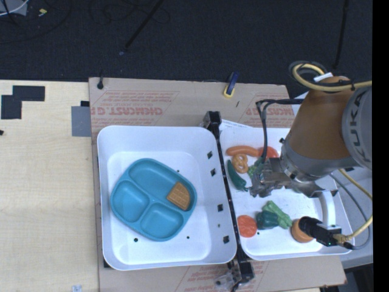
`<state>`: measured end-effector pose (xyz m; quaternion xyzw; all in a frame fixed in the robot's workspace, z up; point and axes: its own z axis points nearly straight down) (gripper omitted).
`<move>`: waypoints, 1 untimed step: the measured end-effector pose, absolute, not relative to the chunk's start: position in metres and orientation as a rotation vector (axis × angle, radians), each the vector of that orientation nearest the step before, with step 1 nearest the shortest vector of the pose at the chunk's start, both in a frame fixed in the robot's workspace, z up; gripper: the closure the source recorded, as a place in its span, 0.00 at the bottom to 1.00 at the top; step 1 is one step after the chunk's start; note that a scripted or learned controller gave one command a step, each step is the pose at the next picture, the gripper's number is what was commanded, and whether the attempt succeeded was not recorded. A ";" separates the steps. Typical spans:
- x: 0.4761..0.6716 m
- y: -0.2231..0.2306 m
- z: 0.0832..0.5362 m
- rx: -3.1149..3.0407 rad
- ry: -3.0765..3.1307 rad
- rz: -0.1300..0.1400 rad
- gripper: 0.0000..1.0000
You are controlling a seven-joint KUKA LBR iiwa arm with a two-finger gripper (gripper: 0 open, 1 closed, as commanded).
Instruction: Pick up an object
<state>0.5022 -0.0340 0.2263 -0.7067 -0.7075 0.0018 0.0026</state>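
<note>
The claw [260, 176] hangs low over the right bin's [331, 252] middle, just right of the green pepper [235, 176]; I cannot tell its state.

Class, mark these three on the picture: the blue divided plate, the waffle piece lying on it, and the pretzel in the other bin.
blue divided plate [130, 199]: camera view, floor of its left compartment.
waffle piece [179, 195]: camera view, middle of its top face.
pretzel [240, 161]: camera view, its looped middle.
</note>
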 end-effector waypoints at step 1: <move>0.504 -0.013 0.236 -2.218 -2.222 0.002 1.00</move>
